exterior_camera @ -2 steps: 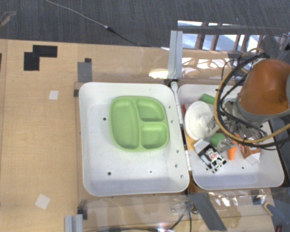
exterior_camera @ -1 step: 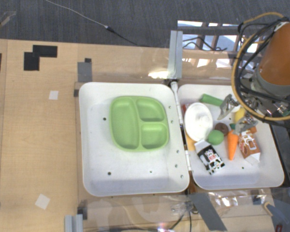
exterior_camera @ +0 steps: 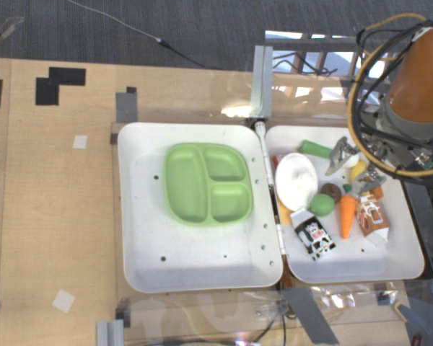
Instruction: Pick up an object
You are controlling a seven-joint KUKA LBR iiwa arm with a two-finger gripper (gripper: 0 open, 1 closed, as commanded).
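Over the right bin (exterior_camera: 390, 265), the hand (exterior_camera: 355, 166) hangs at about two o'clock; I cannot tell its state. Toys crowd below: a carrot (exterior_camera: 346, 216), a green ball (exterior_camera: 322, 205). It could bump neighbours and miss. Wooden worktop (exterior_camera: 50, 215), dark carpet (exterior_camera: 130, 13) behind.

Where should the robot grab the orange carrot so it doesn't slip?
Probably around the carrot's thick upper half, coming straight down from above. It lies flat, pointing down the right bin, with a green ball on one side and a small carton on the other.
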